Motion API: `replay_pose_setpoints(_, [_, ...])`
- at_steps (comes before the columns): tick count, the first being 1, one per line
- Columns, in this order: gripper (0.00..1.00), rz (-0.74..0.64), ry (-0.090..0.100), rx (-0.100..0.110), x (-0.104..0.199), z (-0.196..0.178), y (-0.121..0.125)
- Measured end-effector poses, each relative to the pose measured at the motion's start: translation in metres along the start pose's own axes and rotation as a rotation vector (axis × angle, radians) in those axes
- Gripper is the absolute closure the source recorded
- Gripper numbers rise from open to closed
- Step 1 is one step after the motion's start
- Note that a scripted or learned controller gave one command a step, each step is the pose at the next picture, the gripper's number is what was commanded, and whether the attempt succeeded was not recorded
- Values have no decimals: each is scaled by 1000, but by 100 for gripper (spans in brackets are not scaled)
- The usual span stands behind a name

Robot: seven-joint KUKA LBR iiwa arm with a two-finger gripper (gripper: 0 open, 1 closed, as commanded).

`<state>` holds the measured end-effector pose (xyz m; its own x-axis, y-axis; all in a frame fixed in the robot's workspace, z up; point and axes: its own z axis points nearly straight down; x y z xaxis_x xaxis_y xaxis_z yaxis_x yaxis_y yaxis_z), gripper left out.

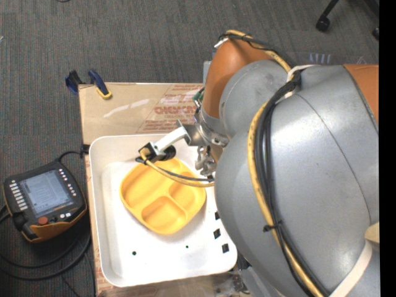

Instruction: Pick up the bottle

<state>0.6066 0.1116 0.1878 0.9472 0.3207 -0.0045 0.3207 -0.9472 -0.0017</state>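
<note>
Grey carpet floor [136,36] with an office chair base [346,8] at top right.

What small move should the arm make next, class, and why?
Probably lift and pull back to the right. The arm hangs low over the white bin, hiding much of it; the yellow divided tray is in view there, but I can't make out a bottle.

this looks like a robotics lab or test cell. a large grey industrial arm [297,184] with an orange band leans over a white bin [102,240] on a bench lined with cardboard [142,107]. a teach pendant [43,200] with screen and cable lies on the grey carpet floor [124,30]; what seems an office chair base [337,8] stands at the upper right.
</note>
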Motion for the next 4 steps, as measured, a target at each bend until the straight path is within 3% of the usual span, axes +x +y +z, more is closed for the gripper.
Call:
replay_pose_setpoints(1, [100,-85,2,0,51,-34,-78])
replay_pose_setpoints(2, [100,-372,-5,-1,44,62,-125])
replay_pose_setpoints(3, [100,-775,-5,0,3,37,-73])
replay_pose_setpoints(4, [100,-994,-2,-1,-10,-70,10])
